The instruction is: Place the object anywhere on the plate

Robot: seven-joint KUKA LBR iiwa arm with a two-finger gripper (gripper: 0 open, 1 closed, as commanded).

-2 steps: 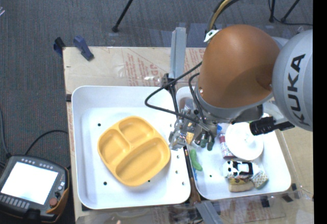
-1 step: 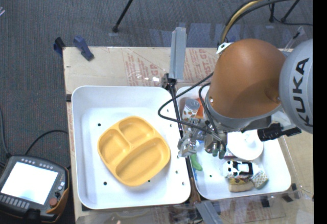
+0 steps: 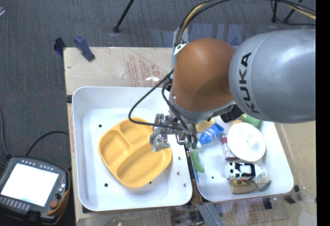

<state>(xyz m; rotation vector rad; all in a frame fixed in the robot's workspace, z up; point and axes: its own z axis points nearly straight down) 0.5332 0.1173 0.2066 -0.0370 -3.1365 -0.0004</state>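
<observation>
KUKA lettering on the grey arm (image 3: pixel 273 78), gripper (image 3: pixel 170 136) over the yellow divided plate (image 3: pixel 133 154) in the left bin (image 3: pixel 85 116), finger state impossible to tell

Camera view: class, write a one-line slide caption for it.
KUKA arm's gripper poised over the yellow divided plate in the left bin; assorted objects in the right bin.

Your arm (image 3: pixel 247 78) reaches in from right, orange band up, gripper (image 3: pixel 167 137) pointing down at centre.
</observation>
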